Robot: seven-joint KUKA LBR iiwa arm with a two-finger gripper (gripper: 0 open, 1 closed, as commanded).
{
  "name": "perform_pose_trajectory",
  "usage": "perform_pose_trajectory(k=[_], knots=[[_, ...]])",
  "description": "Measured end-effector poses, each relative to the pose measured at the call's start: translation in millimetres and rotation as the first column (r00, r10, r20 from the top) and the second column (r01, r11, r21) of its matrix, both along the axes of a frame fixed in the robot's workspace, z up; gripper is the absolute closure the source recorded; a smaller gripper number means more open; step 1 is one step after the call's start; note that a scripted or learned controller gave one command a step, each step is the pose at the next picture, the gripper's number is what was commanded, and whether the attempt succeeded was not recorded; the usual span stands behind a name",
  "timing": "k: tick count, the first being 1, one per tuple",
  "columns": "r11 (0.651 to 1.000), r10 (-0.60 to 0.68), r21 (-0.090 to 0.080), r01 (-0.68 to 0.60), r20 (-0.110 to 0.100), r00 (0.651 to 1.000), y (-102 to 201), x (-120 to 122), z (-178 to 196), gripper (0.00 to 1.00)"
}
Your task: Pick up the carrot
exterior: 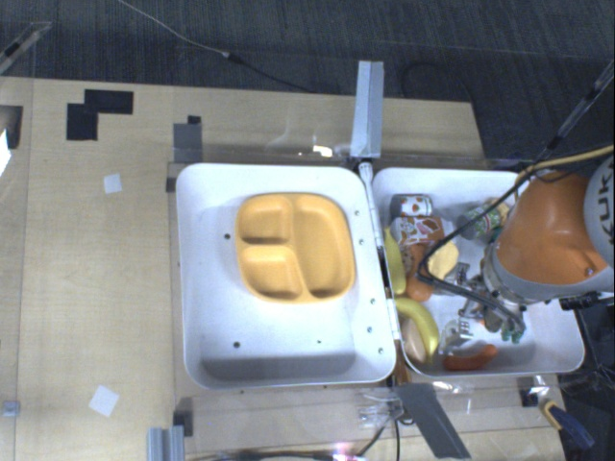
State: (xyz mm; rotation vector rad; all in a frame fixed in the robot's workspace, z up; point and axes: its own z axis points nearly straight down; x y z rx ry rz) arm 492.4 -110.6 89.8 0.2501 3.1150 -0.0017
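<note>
Two white bins sit side by side on the wooden bench. The left bin [207, 286] at centre frame holds one thing — a yellow three-compartment plate [293, 246]. The right bin [553, 349] is crowded: one can [415, 217] near its upper left corner, one banana [419, 317] along its left wall, and one carrot [469, 357] lying flat by the lower rim, just right of the banana. The gripper [473, 323] hangs low above the carrot — whether it is clenched or released, I cannot tell. The grey arm with its orange band [548, 238] fills the right edge.
</note>
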Motion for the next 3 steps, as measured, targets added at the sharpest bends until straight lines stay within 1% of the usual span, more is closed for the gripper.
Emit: perform_pose_trajectory(k=[1,2,3], knots=[[0.947,-0.322,0.007,0.322,-0.006,0.947,-21.3,-1.7,-0.6,0.0],[0.814,-0.58,0.008,0.58,-0.005,0.814,-67.2,-1.7,-1.0,0.0],[0.82,-0.572,0.011,0.572,0.006,0.82,-66.6,2.4,12.0,1.0]])
